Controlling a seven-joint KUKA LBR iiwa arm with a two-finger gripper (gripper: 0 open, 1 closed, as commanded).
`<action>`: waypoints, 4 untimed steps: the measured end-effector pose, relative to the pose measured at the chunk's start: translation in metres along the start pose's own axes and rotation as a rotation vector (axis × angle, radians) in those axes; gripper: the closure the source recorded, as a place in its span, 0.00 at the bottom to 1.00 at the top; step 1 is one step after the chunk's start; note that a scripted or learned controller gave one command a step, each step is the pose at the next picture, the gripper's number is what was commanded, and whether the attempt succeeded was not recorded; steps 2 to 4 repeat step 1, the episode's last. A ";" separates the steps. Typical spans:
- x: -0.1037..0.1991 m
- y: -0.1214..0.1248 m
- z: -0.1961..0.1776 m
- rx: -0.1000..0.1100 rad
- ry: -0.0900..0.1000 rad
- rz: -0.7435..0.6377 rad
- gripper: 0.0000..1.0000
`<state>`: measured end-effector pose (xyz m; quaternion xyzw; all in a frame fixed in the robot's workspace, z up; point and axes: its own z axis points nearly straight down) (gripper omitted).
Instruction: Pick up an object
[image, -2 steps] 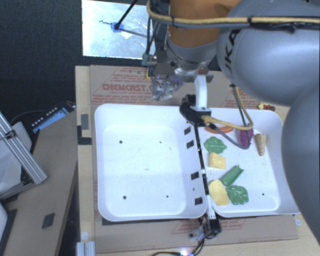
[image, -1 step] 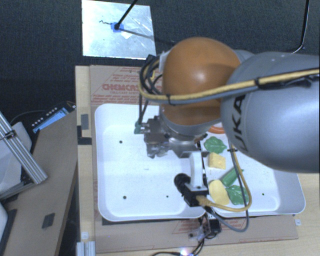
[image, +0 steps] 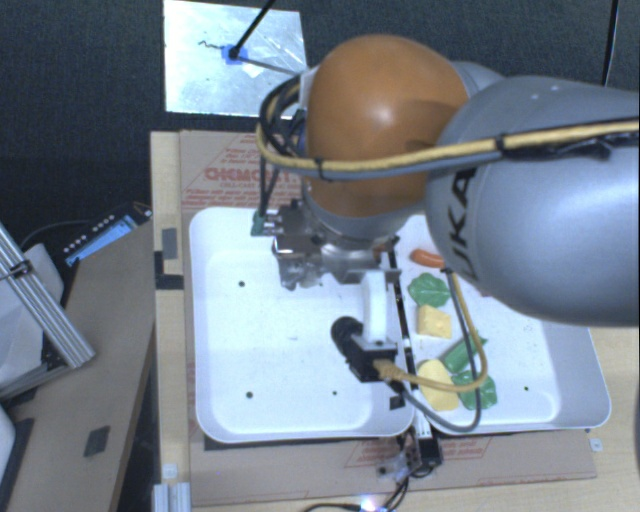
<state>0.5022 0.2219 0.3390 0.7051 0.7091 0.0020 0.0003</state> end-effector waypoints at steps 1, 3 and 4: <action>-0.064 0.050 0.013 0.000 -0.004 0.011 1.00; -0.064 0.050 0.013 0.000 -0.004 0.011 1.00; -0.064 0.050 0.013 0.000 -0.004 0.011 1.00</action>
